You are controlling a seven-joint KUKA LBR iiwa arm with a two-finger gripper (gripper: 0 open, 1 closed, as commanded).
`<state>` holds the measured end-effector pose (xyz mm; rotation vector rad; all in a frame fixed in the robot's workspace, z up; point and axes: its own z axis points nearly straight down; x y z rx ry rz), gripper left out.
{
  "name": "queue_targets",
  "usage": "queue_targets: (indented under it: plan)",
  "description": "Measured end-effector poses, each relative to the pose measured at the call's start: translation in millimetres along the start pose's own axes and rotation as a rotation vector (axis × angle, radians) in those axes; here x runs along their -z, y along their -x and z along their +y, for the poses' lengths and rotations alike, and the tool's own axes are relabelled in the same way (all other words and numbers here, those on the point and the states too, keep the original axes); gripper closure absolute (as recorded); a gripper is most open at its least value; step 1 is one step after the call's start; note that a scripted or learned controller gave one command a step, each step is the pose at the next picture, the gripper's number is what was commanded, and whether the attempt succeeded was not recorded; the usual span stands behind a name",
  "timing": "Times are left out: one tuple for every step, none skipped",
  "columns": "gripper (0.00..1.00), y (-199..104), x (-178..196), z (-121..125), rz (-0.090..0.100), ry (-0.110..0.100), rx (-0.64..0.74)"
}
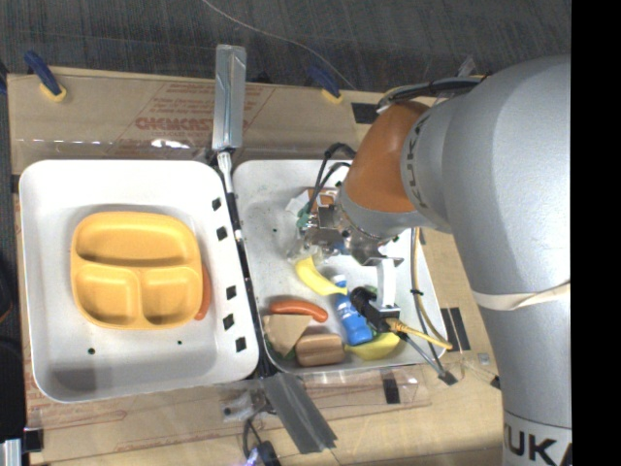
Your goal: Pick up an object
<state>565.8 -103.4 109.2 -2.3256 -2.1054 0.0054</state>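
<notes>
The grey arm with its orange band (pixel 383 168) reaches down into the right bin (pixel 257 197). My gripper (pixel 325 241) hangs low over the bin's middle, just above a yellow banana (pixel 312 277); the wrist hides its fingers. Near the bin's front lie a red-orange sausage-shaped piece (pixel 297 308), a blue bottle-like object (pixel 350 320), a brown block (pixel 319 346), a tan piece (pixel 281 333) and a yellow object (pixel 380 346).
The left bin (pixel 49 202) holds a yellow divided tray (pixel 138 267). A metal divider bar (pixel 228 95) runs between the bins at the back. Black clips line the shared wall. Cardboard lies under both bins.
</notes>
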Motion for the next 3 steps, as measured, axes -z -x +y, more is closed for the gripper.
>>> queue_targets:
  plan:
    - [1.0, -22.4, 85.4, 50.5, 0.001, 0.008, -0.109]
    - [1.0, -10.8, 31.0, 63.7, -0.001, -0.005, -0.115]
    - [1.0, -52.0, 85.0, 56.3, 0.002, 0.007, -0.089]
